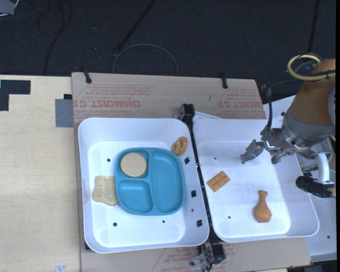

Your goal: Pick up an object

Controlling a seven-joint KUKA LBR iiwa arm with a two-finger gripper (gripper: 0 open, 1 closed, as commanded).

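White right bin (306, 231): claw (263, 153) open, above bare floor.

Dark carpet (158, 27) across the top, crossed by thin black cables (141, 50). Pale wooden bench (28, 180) at left, marked with black patches (8, 92) and a grey square (63, 112). Brown printed cardboard (158, 95) laid flat at centre. Even, soft lighting throughout.
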